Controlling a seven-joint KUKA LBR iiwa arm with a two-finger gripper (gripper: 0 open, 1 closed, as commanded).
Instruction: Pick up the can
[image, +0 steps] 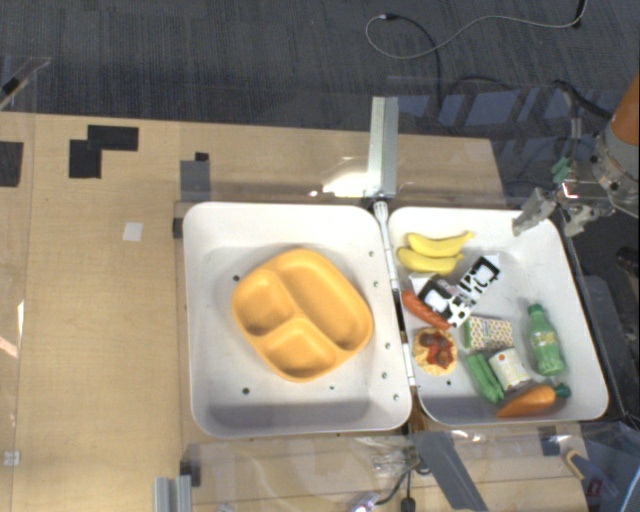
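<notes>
Camera view: can (509, 367) lies well below hand (548, 203).

My bench (90, 330) is pale wood, filling the left and middle of the frame, with black square marks (100, 148) at its upper left. Above it, dark grey carpet (220, 55) spans the top. A thin black cable (420, 35) loops over the carpet at upper right (glare brightens the bench's upper middle).
</notes>
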